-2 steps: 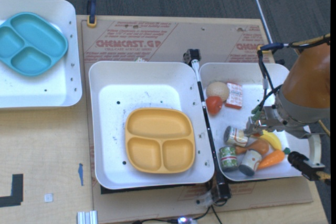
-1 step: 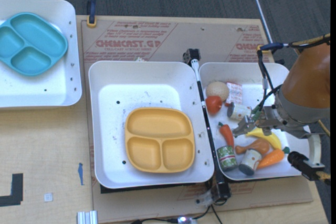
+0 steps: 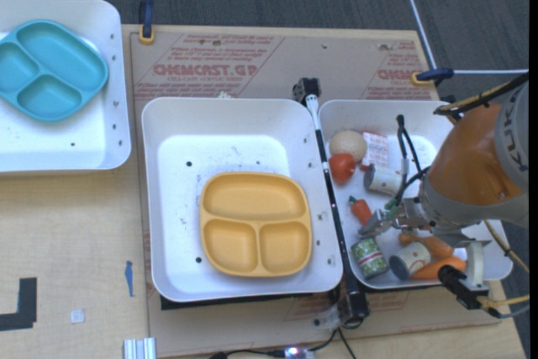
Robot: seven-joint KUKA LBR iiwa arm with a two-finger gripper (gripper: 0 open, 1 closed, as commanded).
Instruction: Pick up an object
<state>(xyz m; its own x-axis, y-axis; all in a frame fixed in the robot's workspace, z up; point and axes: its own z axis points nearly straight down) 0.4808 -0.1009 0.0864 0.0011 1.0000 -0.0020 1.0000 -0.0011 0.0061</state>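
Gripper (image 3: 385,220) low in cluttered right bin (image 3: 336,118), finger opening indiscernible; crowding near green can (image 3: 368,256) risks a missed grasp.

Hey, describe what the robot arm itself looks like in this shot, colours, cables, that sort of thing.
The arm enters from the right: a rounded body with a broad orange band, grey casing at its outer edge. Black cables loop over the orange section and down toward the wrist. At its end sits a small metallic grey tool above the right bin. No markings are legible.

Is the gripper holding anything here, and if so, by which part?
Cannot be told: the gripper is down among the right bin's items, its tips too unclear.
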